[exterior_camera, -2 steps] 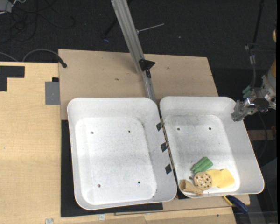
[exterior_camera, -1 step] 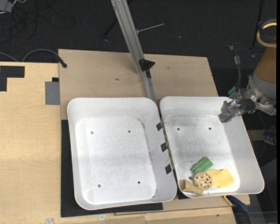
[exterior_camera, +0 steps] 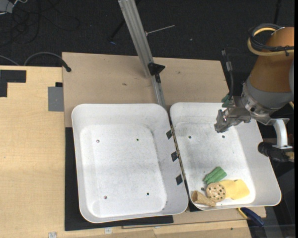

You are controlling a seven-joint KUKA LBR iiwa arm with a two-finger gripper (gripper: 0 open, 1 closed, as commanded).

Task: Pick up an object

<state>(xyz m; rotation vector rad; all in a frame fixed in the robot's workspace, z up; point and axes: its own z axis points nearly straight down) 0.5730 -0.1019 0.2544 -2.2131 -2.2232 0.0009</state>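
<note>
Hand (exterior_camera: 222, 124) poised over the far part of the right bin (exterior_camera: 248, 148), nothing seen in its grip (apart or together: cannot tell). Well nearer the camera than the hand, clustered in the bin's near corner: green piece (exterior_camera: 215, 175), yellow piece (exterior_camera: 237, 189), round cracker (exterior_camera: 215, 190).

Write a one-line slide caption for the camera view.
Gripper hovers over the right bin, far from the green, yellow and tan objects clustered at its near edge.
</note>
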